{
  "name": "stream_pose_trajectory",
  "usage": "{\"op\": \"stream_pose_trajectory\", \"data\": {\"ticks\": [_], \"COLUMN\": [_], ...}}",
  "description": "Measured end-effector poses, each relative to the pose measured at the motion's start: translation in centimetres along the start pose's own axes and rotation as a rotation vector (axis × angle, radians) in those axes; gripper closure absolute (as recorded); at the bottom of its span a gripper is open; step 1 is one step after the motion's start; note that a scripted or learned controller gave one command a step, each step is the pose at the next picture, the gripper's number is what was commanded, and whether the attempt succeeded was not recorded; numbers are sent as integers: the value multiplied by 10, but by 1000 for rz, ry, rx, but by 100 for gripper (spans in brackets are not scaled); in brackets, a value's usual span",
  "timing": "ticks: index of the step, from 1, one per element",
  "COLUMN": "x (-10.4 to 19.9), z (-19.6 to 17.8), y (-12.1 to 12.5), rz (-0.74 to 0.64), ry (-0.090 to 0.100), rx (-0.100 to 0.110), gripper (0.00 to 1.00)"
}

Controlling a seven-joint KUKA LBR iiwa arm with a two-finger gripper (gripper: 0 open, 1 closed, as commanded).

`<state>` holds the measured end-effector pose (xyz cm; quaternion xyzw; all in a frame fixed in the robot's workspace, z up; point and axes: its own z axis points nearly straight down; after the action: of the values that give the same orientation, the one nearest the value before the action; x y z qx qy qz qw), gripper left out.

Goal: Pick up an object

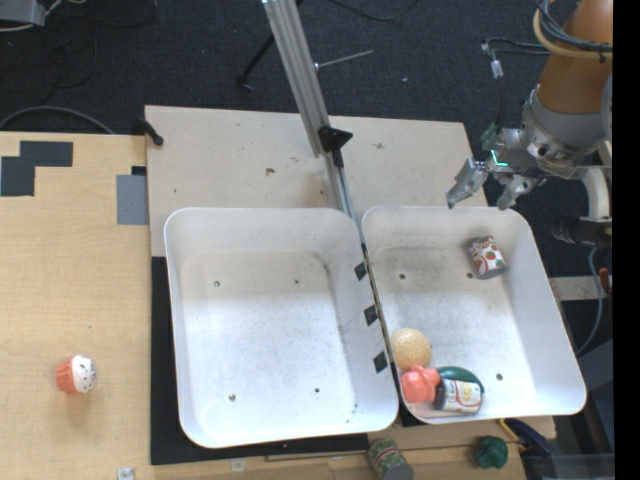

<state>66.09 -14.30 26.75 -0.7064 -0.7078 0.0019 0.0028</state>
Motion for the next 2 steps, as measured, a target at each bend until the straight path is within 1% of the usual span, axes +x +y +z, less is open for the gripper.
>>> {"op": "stream_pose_trajectory", "data": {"ticks": [1,2], "x": [0,2], "z": [-3,62], "y": [1,0], "rz": [-2,1], "ry": [-1,0], "rx": [-4,2], "gripper": [0,0]}}
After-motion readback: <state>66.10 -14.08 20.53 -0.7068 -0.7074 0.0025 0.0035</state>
